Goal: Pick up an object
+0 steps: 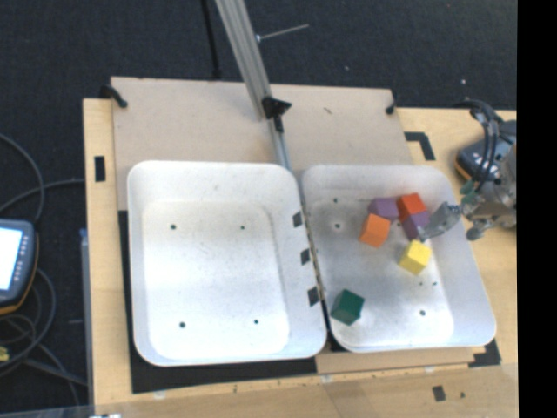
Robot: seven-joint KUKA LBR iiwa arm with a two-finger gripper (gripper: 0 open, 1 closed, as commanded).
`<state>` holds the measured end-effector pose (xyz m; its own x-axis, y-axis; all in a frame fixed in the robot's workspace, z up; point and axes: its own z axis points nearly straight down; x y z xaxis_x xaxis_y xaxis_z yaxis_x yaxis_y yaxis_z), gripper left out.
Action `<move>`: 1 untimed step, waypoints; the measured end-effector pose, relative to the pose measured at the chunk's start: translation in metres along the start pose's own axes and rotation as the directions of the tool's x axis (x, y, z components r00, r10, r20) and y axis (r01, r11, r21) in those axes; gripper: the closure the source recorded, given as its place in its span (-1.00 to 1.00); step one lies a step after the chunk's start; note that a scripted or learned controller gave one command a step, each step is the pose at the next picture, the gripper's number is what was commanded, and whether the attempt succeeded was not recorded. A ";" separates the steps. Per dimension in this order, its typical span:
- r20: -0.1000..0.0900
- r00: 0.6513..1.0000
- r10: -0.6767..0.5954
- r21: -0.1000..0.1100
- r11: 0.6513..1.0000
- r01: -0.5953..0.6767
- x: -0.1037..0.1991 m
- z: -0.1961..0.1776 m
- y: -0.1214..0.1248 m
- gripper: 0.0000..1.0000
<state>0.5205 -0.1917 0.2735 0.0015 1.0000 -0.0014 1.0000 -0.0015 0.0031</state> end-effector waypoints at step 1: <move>0.006 1.000 0.001 -0.002 1.000 -0.001 -0.013 0.162 0.026 -1.00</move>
